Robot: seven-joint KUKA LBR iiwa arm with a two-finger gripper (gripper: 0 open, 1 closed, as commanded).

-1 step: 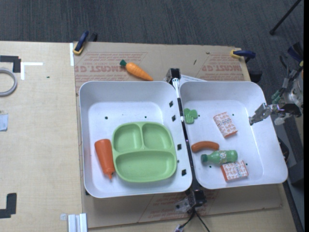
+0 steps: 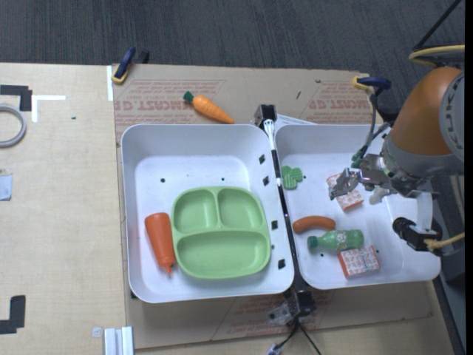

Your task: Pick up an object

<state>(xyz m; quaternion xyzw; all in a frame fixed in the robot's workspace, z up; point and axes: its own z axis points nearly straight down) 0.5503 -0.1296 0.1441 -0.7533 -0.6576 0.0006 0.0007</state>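
**Camera view: gripper low over the carton in the right bin**

Camera view looks down on the gripper (image 2: 346, 187), reaching in from the right and sitting low in the right bin (image 2: 414, 272). Directly under and touching its tip, a small red-and-white carton (image 2: 352, 200) — probably the target, judging by where the arm has been aimed. Fingers too dark and small to read; cannot tell whether spread, closed, or clamping anything.

Just below the gripper, an orange sausage (image 2: 313, 223); a little further below, a green bottle (image 2: 336, 240) lying on its side, and beside that a second red-patterned carton (image 2: 359, 261). Left of the gripper, near the dividing wall, a small green toy (image 2: 293, 176) (shape unclear). Loosely spread out, apparently so each piece can be reached from above without nudging a neighbour.

Well to the left, beyond the divider, the left bin (image 2: 140, 154) holds a green sectioned plate (image 2: 220, 231) and an orange carrot-like piece (image 2: 160, 240) just beside it. Far up and to the left, outside both bins, a toy carrot (image 2: 210, 108) on the cardboard — out of play, likely.
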